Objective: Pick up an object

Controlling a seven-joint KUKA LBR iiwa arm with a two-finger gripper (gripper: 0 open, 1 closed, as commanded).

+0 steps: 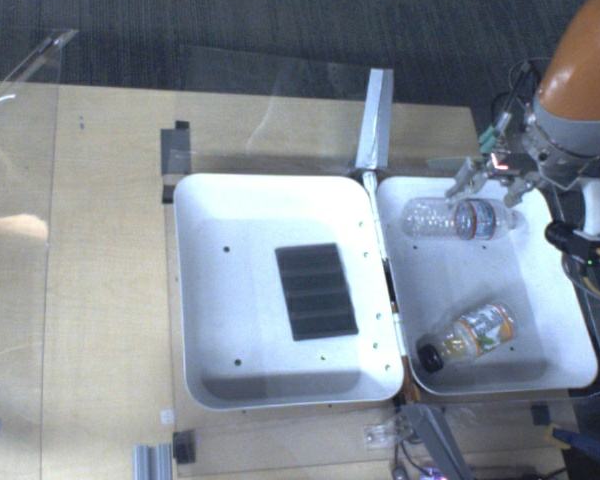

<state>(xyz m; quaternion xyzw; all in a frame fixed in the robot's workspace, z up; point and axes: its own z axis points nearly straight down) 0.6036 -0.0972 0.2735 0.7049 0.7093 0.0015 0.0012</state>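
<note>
1. Two bottles lie in view, both on their sides in the right bin. The first is a clear, crumpled plastic water bottle with a blue label, lying across the bin's far part, at about 12 o'clock of the bin's middle.
2. The second is a clear plastic bottle with a black cap and a yellow-orange label, lying tilted near the bin's near wall, at about 6 o'clock of the first bottle and well apart from it. Its cap points toward 8 o'clock.
3. One two-finger gripper hangs over the far wall of the right bin, just at 1 o'clock of the water bottle. Its thin fingers are spread apart, with nothing between them; whether a tip touches the bottle cannot be told.
4. One grey arm with an orange band reaches in from 3 o'clock.
5. Two shallow white bins stand side by side, touching along one edge. The right white bin holds the two bottles.
6. The left white bin holds one dark, ribbed rectangular block, near its middle.
7. Both bins rest on one light wooden bench.
</note>
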